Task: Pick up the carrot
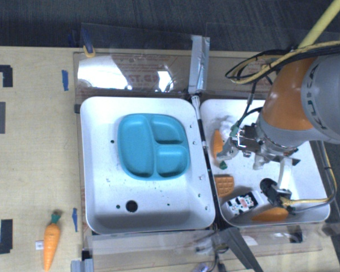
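Observation:
An orange carrot (pixel 217 143) lies lengthwise against the left wall of the right bin (pixel 313 169), with a small green bit at its near end. My gripper (pixel 234 146) hangs just to the right of it, close beside it, under the orange-banded wrist. Nothing can be seen held in the gripper. A second toy carrot (pixel 51 240) with a green top lies on the wooden bench, outside the bins at the lower left.
The left bin (pixel 102 197) holds a blue divided plate (pixel 154 145). In the right bin, near the front, lie a waffle-like orange piece (pixel 224 183), a black-and-white item (pixel 241 202) and an orange object (pixel 270 213). Cables trail above the arm.

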